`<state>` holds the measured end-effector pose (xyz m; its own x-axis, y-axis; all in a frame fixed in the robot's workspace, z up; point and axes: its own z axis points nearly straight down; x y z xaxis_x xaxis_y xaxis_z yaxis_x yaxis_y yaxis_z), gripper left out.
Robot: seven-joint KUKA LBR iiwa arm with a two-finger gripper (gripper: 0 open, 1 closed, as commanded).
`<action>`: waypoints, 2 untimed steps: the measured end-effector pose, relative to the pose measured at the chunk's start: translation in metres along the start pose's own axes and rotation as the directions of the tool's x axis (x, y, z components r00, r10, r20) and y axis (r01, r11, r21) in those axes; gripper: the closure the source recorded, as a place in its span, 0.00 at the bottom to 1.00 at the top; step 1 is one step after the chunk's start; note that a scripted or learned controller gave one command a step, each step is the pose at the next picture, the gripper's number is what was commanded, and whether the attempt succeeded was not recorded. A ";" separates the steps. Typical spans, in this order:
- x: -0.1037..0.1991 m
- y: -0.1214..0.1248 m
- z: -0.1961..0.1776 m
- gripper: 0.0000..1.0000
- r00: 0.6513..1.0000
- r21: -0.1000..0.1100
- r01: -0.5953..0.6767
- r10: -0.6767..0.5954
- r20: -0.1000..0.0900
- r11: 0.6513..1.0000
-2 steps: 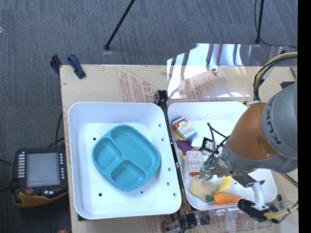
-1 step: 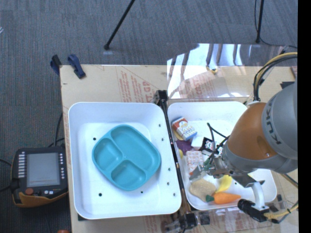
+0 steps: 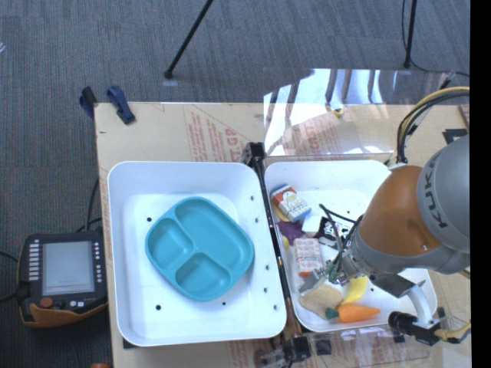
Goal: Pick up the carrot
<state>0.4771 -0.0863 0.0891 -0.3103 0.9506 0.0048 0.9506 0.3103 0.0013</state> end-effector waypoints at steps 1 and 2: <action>0.000 0.000 -0.010 1.00 1.000 0.000 -0.002 0.002 -0.003 1.000; 0.061 0.038 -0.099 1.00 0.924 0.001 0.382 -0.382 0.004 0.924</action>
